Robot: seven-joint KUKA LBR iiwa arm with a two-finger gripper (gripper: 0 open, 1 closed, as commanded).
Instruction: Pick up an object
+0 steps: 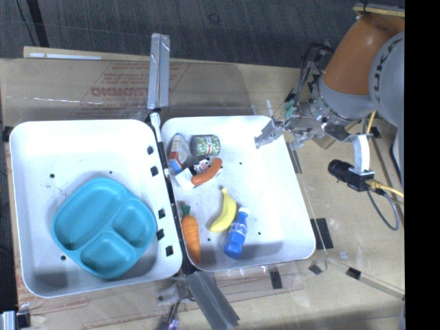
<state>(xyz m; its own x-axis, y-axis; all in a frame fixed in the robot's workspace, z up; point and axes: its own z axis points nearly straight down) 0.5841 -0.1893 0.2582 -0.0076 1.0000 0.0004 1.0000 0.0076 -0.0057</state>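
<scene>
My gripper hangs over the upper right corner of the right bin, with nothing seen between its fingers. Below and left of it lie a green tin can on its side, a red sausage, a yellow banana, a blue bottle and an orange carrot. A small dark and white item rests by the sausage. All lie apart from the gripper.
The left bin holds a blue divided plate. A metal post stands upright behind the divide between the bins. Some small packets sit against the right bin's left wall.
</scene>
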